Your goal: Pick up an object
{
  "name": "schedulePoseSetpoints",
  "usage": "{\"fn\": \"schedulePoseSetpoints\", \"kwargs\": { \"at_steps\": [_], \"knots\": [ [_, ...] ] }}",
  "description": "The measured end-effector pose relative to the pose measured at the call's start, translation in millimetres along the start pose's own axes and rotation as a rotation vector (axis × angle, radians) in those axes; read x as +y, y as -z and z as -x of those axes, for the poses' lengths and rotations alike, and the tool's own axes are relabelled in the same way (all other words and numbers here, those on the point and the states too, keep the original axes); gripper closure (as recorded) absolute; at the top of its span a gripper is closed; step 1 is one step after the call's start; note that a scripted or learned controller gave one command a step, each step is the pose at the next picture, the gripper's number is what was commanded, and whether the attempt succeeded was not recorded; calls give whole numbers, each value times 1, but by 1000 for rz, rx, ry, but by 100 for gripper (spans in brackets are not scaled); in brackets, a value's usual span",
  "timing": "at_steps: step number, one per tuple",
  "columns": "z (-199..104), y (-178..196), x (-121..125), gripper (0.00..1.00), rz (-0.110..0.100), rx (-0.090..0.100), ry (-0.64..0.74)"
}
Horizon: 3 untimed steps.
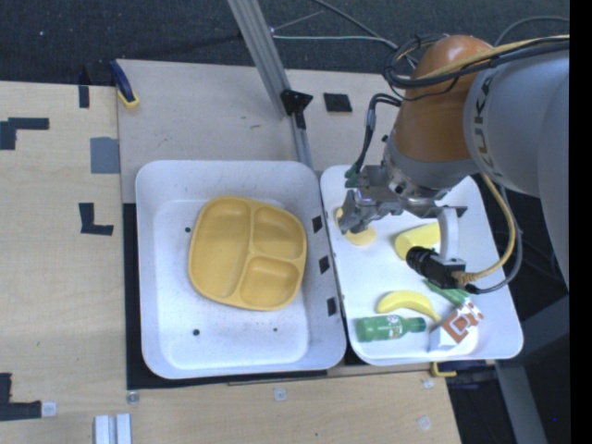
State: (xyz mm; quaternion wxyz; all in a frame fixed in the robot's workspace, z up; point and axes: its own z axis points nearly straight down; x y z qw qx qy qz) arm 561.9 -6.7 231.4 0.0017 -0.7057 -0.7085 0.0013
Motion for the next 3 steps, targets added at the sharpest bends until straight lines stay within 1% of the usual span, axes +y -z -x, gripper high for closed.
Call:
{"fn": "schedulePoseSetpoints", "kwargs": {
  "at_steps": [1, 2, 3],
  "knots": [
    [-53, -11, -30, 100, -1, 0, 1],
    [-96, -17, -49, 100, -1, 0, 2],
    [-93, -17, -48, 0, 1, -1, -2]
  ]
}}
